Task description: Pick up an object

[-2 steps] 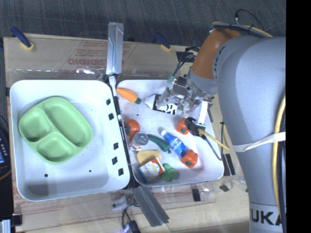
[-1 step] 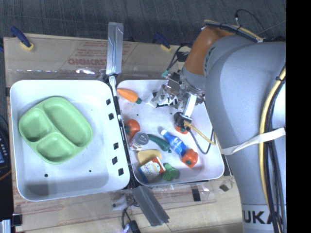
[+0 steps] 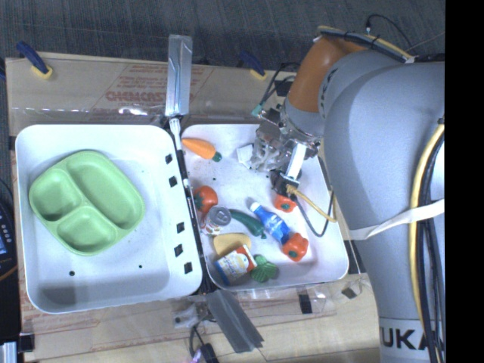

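Right bin, upper half: your likeliest target is the small orange-red piece (image 3: 284, 203), lying loose on the bin floor just below the claw.
Target vs claw: the gripper (image 3: 274, 159) hangs above and slightly left of that piece, near it but apart; nothing sits between the fingers that you can make out.
Claw state: cannot tell, the finger ends blur into the metal hardware at the wrist.
Why the claw sits there: my guess is the arm came in from the right and dropped over the bin's back area, where only a few things lie, so you get room around it.
Other candidates: the carrot (image 3: 200, 148) lies alone near the back-left corner, well apart from the claw; easy to reach too.
Front clutter: the blue bottle (image 3: 270, 221), tomato (image 3: 205, 197), silver can (image 3: 218, 218), yellow piece (image 3: 230, 242) and orange-red pepper (image 3: 296, 246) crowd together toward the front, some touching, so expect nudging if you go there.
Right bin (image 3: 336, 259): holds all the loose items.
Left bin (image 3: 45, 293): holds only the green divided plate (image 3: 85, 200), lying flat, well apart from the claw.
Progress: nothing lifted yet, by my read.
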You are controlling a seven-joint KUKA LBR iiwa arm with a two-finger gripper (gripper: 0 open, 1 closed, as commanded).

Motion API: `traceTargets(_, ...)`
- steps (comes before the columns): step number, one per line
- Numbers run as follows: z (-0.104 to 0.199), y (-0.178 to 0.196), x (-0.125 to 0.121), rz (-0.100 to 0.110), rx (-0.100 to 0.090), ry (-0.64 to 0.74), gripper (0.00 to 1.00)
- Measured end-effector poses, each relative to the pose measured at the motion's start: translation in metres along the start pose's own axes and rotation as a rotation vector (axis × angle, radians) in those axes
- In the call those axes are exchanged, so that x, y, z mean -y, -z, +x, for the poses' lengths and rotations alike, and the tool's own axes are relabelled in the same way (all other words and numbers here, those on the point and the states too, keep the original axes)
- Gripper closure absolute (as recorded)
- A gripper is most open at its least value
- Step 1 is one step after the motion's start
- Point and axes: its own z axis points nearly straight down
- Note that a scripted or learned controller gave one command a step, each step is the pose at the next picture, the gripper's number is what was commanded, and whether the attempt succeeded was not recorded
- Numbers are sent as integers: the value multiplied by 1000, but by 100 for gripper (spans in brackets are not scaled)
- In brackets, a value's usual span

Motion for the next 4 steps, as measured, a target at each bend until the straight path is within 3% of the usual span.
traceTargets(1, -15, 99, 2, -37, 4, 371, 100)
traceTargets(2, 30, 53, 17, -29, 8, 630, 100)
traceTargets(3, -28, 127, 4, -35, 16, 932, 100)
traceTargets(4, 9, 124, 81, -29, 11, 760, 100)
